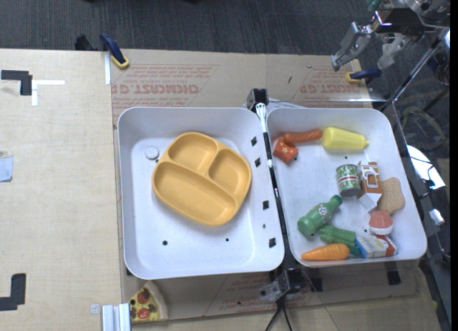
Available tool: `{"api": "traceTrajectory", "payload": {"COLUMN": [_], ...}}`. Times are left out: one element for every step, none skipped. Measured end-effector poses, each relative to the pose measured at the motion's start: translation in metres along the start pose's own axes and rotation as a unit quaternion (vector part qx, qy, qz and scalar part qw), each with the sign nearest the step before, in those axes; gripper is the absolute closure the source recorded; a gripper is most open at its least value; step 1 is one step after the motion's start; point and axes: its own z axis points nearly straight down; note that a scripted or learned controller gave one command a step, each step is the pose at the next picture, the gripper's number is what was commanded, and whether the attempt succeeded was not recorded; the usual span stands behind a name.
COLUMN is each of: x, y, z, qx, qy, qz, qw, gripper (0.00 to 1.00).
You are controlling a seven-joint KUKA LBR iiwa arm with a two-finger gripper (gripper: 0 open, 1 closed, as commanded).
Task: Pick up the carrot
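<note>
Lying at the front edge of the right bin point(401, 144): the carrot point(326, 253), orange, on its side. Crowding it, a green bottle point(319, 216) just behind and a small carton point(374, 245) to its right. Resting farther back, a yellow corn cob point(345, 139), a can point(348, 179) and a second orange vegetable point(303, 136). Sitting in the left bin point(143, 251), a yellow divided plate point(202, 177). Hovering beyond the desk's far right corner, the claw point(365, 42), well apart from everything; spread or pressed together, cannot tell.
</note>
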Motion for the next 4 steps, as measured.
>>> {"api": "traceTrajectory", "payload": {"x": [0.0,0.0,0.071,0.19], "y": [0.001,0.001,0.01,-0.008], "z": [-0.007,-0.007,0.028,-0.029], "qx": [0.001,0.002,0.002,0.001], "qy": [-0.001,-0.001,0.0,0.0], "qz": [-0.001,-0.001,0.052,0.129], "qw": [1.0,1.0,0.9986,0.9916], "gripper": [1.0,0.0,0.0,0.0]}}
